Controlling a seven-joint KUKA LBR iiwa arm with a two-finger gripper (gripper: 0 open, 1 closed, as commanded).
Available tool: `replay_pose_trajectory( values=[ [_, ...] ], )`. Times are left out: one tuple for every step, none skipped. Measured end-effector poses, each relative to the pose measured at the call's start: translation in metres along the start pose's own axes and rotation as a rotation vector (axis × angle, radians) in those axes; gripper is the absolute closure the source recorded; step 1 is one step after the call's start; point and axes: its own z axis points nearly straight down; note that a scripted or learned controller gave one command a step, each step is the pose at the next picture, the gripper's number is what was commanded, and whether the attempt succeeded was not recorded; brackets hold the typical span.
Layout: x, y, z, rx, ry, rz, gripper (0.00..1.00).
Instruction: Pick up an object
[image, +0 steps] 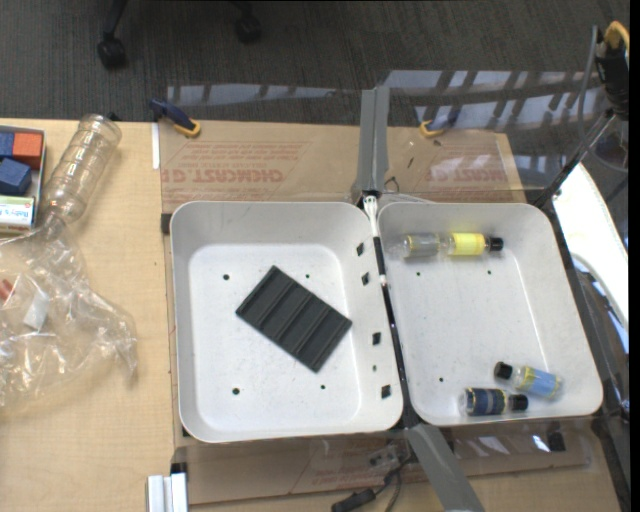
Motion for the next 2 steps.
replay_pose_trajectory(
  values=[
    [0.0014,0.0038,-0.0168,-0.005,0.0,0.484,1.0],
    [0.0014,0.0037,-0.017,-0.005,0.001,0.484,0.0]
  ],
)
